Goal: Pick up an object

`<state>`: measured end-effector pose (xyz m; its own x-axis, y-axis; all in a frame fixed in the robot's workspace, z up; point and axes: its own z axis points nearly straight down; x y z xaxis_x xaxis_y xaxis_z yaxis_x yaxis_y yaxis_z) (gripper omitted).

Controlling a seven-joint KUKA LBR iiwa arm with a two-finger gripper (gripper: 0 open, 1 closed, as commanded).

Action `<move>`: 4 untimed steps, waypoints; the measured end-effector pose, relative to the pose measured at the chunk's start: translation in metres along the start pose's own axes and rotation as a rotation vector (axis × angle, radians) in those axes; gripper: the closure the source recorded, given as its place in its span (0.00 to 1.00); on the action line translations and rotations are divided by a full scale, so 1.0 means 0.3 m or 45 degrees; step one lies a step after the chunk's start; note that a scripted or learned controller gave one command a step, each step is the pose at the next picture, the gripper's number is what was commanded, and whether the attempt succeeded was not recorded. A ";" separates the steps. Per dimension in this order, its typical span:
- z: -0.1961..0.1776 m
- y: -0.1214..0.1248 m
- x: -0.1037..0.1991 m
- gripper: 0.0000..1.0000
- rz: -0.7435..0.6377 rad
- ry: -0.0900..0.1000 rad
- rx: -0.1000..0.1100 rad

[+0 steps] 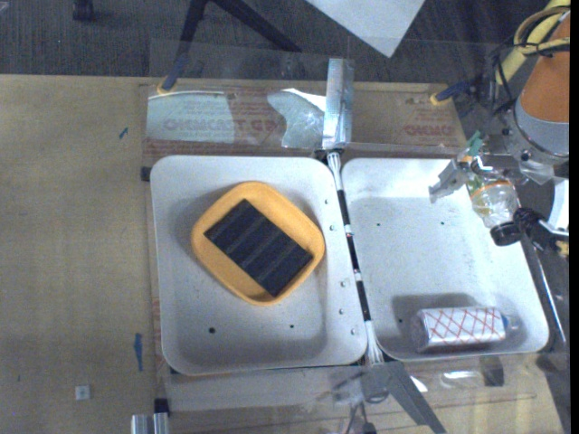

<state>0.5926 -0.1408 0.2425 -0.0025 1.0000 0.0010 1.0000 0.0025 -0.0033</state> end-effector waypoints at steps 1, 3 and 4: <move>0.099 -0.152 0.202 0.00 0.091 0.000 0.000; 0.157 -0.026 -0.139 0.00 0.024 -0.004 -0.007; 0.200 0.012 -0.174 0.00 0.019 -0.005 -0.007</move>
